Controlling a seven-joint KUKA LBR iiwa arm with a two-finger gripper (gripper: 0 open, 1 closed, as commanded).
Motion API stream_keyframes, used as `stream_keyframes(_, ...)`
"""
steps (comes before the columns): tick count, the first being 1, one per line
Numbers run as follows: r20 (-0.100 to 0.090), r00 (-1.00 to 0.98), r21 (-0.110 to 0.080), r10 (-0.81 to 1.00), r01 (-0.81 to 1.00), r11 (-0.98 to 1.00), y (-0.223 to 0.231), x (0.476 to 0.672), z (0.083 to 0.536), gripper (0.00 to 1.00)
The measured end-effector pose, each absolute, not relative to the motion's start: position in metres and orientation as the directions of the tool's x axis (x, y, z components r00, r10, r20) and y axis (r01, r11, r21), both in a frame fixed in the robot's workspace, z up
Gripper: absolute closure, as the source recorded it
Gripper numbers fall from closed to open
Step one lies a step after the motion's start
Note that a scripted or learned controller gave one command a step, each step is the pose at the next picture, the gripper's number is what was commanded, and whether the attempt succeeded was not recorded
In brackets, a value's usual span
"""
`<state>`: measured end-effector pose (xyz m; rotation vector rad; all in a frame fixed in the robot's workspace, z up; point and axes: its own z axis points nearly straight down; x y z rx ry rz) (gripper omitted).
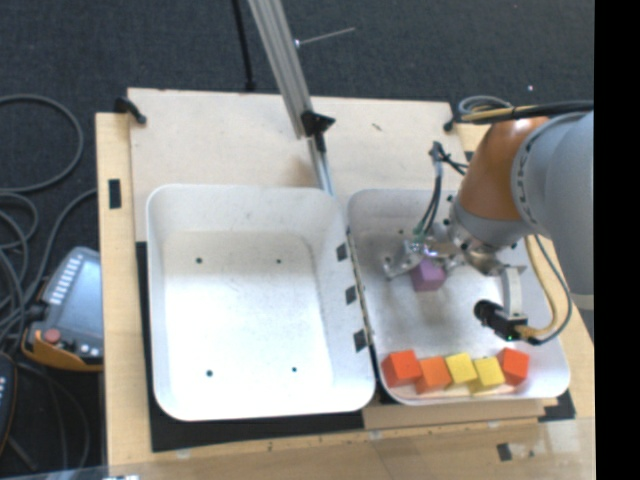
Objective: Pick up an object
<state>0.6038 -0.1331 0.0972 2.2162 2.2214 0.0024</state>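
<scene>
Arm reaches in from the right over the right bin. Gripper sits low in that bin's upper middle, metal fingers angled left. A small purple block lies right at the fingertips, touching or nearly so; whether it is between them, and how wide the jaws stand, cannot be told. The block looks matte, pale violet, cube-like. Along the bin's near edge, a row of blocks: two orange, two yellow, one more orange. Left bin alongside.
</scene>
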Motion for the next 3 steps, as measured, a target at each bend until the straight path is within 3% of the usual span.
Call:
stream_keyframes(1,-0.001,0.001,0.004,1.0,1.0,-0.001,-0.135,0.603,0.108,1.0)
stream_keyframes(2,0.002,-0.01,0.008,1.0,1.0,0.01,-0.036,0.59,0.202,1.0)
stream_keyframes(3,-0.004,0.003,0.009,1.0,1.0,-0.003,-0.09,0.595,0.273,1.0)
